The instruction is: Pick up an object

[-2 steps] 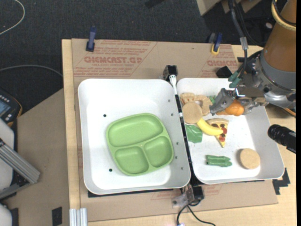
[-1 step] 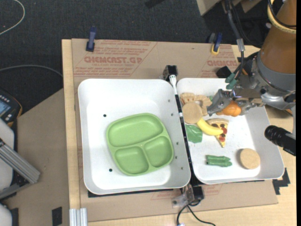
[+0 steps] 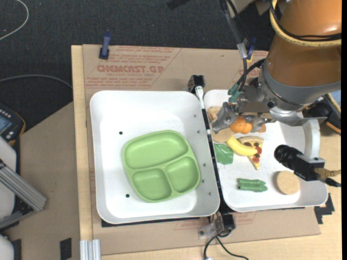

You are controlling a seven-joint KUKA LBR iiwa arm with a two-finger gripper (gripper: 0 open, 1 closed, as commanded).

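My gripper (image 3: pixel 238 119) hangs low over the back left part of the right bin (image 3: pixel 309 199). A small orange toy fruit (image 3: pixel 241 127) sits right at its tip, partly covered by the wrist. Just in front lie a yellow banana (image 3: pixel 241 146) and a pizza slice (image 3: pixel 255 145). A green leafy piece (image 3: pixel 223 154) rests by the bin's left wall. Nearer the front are a green pod (image 3: pixel 252 185) and a round tan cookie (image 3: pixel 287 182). The arm's bulk hides the bin's back right part.
The left bin (image 3: pixel 108 112) holds a green divided plate (image 3: pixel 161 165). A black cylinder on a bracket (image 3: pixel 293 161) juts over the right bin near the cookie. Black clips (image 3: pixel 196 83) sit where the two bins meet.
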